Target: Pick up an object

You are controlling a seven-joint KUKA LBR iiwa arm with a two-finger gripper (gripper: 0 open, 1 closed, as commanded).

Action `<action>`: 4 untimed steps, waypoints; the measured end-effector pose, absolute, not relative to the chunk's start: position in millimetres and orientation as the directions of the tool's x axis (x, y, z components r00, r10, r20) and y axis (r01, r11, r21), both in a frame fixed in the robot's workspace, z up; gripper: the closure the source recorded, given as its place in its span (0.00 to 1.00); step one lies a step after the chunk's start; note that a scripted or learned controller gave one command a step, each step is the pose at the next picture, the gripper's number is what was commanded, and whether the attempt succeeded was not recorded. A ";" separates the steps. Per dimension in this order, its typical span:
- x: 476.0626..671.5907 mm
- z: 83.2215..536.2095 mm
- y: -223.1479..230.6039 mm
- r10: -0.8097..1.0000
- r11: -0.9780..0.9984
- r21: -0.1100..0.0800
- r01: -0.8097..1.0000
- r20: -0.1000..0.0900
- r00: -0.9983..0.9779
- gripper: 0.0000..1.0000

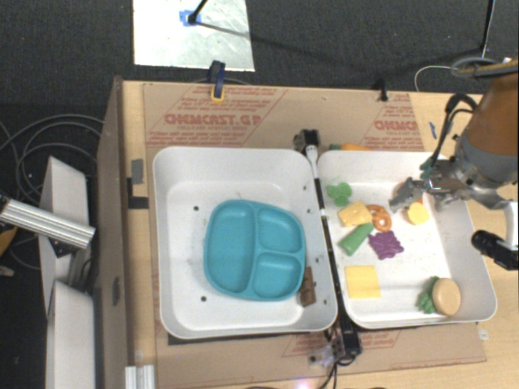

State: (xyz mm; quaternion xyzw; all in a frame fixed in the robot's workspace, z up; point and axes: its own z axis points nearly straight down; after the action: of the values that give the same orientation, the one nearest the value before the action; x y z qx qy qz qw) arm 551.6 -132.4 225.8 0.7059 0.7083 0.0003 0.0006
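My gripper [412, 193] hangs over the upper right part of the right bin [469, 259], reaching in from the right. Just below it lies a small round yellow toy [418, 214]; I cannot see whether they touch. To the left lie an orange pretzel ring [379, 217], a yellow wedge [353, 214], a green leafy piece [339, 191], a green pickle [355, 238] and purple grapes [387, 245]. A yellow square block [362, 281] and a tan bun with green lettuce [442, 297] lie near the front.
The left bin [174, 217] holds a blue divided plate [255, 250]. A brown clip [308, 286] sits on the wall between the bins. Cardboard [268, 112] lies under both bins. Cables and a metal rail [45, 221] are at the left.
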 end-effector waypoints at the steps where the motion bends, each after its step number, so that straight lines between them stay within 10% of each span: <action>1: 548.7 88.0 -135.8 1.000 0.001 -0.011 1.000 0.003 -0.001 0.00; 2: 552.9 106.6 -136.6 1.000 0.001 0.004 1.000 -0.001 -0.001 1.00; 3: 552.8 106.2 -136.5 1.000 0.002 0.004 1.000 0.000 -0.002 0.00; 4: 525.0 83.1 -121.7 1.000 0.000 -0.003 1.000 0.002 0.000 0.00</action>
State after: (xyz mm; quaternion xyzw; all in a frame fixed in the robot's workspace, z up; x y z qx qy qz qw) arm 525.0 -121.7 83.1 0.7072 0.7070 -0.0005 -0.0019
